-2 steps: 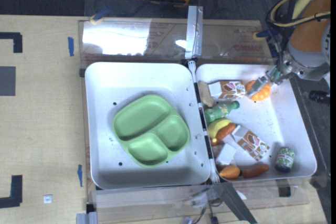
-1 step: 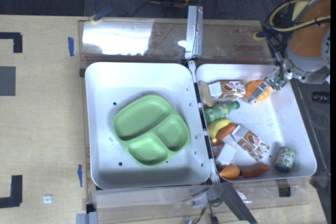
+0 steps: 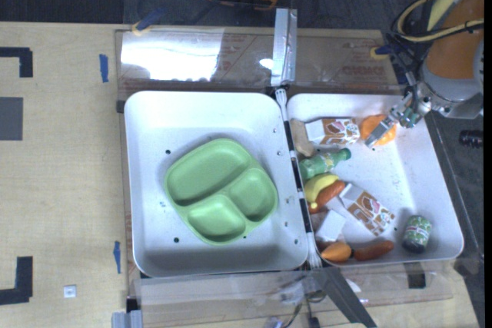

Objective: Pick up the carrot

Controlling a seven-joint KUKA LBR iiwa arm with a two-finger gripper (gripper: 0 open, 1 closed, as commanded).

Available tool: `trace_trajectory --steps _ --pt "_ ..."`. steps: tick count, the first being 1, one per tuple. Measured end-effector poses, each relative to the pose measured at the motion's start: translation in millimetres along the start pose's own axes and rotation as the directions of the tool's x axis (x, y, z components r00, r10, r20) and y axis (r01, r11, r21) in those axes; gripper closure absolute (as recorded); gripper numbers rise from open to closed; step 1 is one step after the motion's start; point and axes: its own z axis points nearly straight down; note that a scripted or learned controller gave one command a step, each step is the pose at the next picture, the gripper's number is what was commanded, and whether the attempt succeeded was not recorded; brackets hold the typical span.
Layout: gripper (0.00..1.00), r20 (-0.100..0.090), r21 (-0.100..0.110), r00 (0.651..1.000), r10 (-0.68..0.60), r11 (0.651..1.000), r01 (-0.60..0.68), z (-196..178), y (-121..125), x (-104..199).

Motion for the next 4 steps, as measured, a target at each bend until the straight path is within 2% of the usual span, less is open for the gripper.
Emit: trace_trajectory --steps 1,2,3,4 --pt "1.00 0.011 -0.002 0.984 0.179 0.984 -0.179 -78 6 50" --pt "1.00 0.013 -0.007 0.946 0.325 0.946 -0.325 -120 62 107" --pt "1.00 0.010 -0.002 0.944 0.328 0.945 -0.328 -105 38 173" --pt "1.00 0.012 -0.006 0.936 0.351 0.936 -0.351 -138 79 235"
